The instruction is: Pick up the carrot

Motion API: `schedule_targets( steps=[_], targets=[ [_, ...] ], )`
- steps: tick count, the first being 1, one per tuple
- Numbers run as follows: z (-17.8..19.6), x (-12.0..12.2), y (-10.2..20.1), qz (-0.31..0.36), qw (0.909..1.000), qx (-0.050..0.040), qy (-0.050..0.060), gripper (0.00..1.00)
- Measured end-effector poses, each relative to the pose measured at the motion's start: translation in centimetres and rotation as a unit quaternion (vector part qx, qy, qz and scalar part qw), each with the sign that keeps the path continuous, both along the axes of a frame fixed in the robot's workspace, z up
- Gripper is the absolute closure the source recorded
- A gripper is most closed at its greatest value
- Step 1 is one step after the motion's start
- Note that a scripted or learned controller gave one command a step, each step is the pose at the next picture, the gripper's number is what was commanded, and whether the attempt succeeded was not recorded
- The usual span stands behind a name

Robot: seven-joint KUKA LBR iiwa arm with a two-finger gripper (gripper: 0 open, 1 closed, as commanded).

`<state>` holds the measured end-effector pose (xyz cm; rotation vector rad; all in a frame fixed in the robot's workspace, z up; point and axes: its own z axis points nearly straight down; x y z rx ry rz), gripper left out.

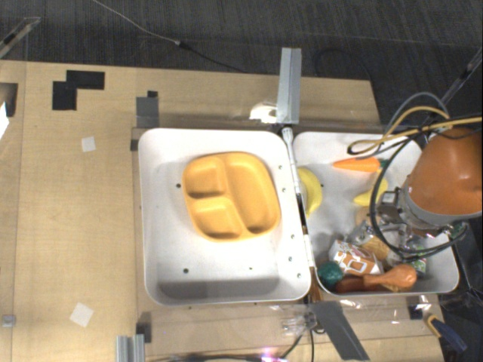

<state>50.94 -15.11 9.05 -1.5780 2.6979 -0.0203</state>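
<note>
The two-finger gripper is positioned low in the right white bin; its opening cannot be determined. The orange tapered carrot is located at 11 o'clock from it, apart.

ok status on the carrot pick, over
Gripper low in the right bin, over the clutter at its near end. Carrot lies free at the far end, untouched. Cables cross just beside it.
</note>
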Motion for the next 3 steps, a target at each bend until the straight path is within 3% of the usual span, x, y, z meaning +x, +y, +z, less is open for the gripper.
schedule_targets(
  steps=[1,2,3],
  targets=[
    [1.3,0.4,0.1,0.003,1.0000,-0.0007,-0.006,1.00],
    [1.3,0.4,0.1,0.003,1.0000,-0.0006,-0.006,0.00],
    [-0.1,5.4,2.4,0.032,0.9995,0.0008,0.004,0.00]
  ],
)
